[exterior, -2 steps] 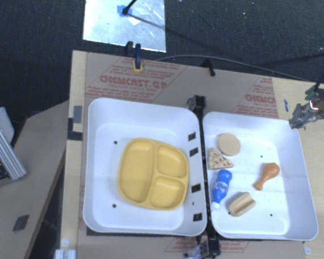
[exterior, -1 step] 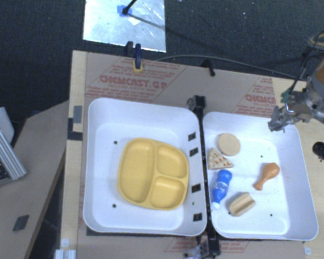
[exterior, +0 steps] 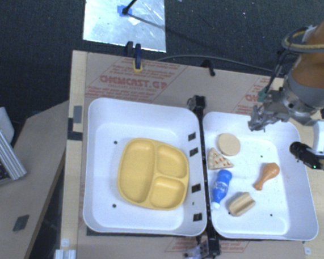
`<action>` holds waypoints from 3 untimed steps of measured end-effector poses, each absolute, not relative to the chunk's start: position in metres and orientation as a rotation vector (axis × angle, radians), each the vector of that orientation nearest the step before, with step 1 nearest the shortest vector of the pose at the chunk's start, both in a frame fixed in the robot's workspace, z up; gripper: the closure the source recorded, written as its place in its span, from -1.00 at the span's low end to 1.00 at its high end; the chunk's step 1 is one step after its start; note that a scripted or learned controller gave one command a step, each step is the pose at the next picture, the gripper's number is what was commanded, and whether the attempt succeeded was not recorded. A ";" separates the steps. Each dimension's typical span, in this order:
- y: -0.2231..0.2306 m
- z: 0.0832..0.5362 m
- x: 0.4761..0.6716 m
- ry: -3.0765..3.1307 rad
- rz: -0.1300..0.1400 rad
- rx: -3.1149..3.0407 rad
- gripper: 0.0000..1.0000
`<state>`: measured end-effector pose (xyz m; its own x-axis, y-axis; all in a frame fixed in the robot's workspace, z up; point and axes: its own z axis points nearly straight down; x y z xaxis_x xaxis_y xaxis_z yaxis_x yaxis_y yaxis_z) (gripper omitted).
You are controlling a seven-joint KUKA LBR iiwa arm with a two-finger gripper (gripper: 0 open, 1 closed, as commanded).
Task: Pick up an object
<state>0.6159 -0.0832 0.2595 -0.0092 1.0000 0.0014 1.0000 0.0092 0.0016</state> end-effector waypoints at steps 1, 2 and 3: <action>-0.034 0.242 0.610 2.232 0.002 2.212 1.00; 0.015 0.238 0.598 2.233 0.003 2.212 1.00; 0.067 0.223 0.595 2.233 0.002 2.213 1.00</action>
